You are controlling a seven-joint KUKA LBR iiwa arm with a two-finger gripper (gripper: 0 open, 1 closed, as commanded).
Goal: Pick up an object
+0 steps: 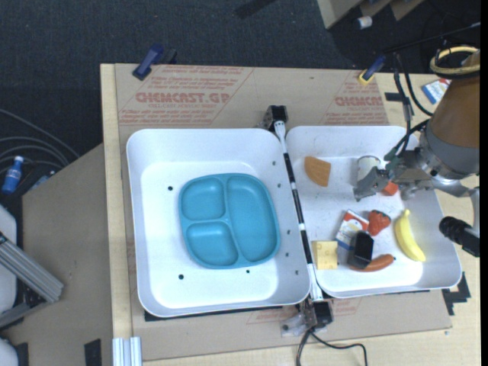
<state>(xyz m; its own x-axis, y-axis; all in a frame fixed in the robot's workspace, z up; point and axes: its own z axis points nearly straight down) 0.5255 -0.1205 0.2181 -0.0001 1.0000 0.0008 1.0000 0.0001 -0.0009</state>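
Grey two-finger pincer [371,183] low in right white bin [427,279], beside orange wedge [318,171]; finger spread: cannot tell.

Grey arm [450,152] w/ orange band, grey metal hand [371,183], black cables.

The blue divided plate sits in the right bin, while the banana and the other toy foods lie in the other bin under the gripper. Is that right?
Not quite. The camera view shows the blue divided plate in the left bin, not the right. The rest holds: the banana and the other toy foods lie in the right bin, where the gripper hangs.
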